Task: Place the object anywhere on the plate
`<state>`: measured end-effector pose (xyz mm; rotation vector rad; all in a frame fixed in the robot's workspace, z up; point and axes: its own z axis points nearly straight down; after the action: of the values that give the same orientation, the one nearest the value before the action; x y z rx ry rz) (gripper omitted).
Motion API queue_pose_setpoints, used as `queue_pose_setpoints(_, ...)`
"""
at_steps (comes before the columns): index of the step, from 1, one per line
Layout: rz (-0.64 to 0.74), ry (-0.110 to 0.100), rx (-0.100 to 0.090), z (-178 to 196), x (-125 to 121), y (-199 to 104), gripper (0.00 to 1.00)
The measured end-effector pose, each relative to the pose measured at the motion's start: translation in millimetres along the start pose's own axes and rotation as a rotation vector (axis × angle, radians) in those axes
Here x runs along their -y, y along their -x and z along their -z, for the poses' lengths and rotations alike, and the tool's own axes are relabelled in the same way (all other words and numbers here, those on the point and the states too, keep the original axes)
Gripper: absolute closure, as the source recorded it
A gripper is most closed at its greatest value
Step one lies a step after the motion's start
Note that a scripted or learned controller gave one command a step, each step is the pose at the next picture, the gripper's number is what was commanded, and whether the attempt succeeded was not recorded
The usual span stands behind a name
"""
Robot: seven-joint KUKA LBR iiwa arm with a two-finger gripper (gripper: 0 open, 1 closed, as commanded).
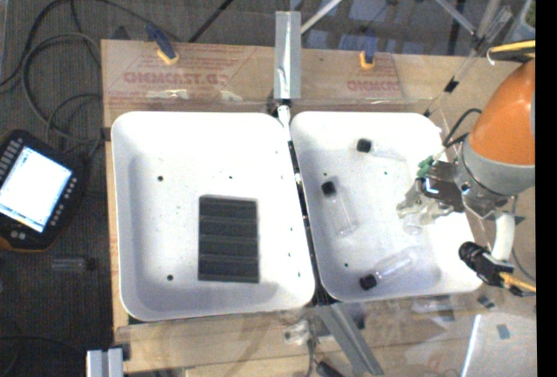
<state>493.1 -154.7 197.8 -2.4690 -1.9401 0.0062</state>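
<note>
The dark ribbed plate (229, 238) is lying in the left bin (139, 192) with nothing resting on it, so the placing is not yet done. Three clear tubes with black caps are sitting in the right bin (383, 127): one (338, 203) near the divider, one (374, 149) toward the back, one (389, 269) at the front. The hand (424, 201) is hovering over the right bin's far side; I cannot tell its state or whether it is carrying anything.

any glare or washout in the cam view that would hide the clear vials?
Camera view: right bin is brightly lit, near washed out; the clear vials read mainly by their black caps. Dark plate in the left bin has strong contrast. The gripper looks soft and cluttered.
</note>
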Motion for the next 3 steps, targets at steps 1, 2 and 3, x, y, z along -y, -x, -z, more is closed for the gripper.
queue_pose_setpoints(1, 0.093, -0.001, -0.001, 1.1, -9.8, -100.1, 1.0)
queue_pose_setpoints(2, 0.21, -0.001, 0.001, -15.5, -22.3, -156.7, 1.0)
queue_pose_setpoints(3, 0.504, 0.002, 0.0, 38.9, 7.1, -199.6, 1.0)
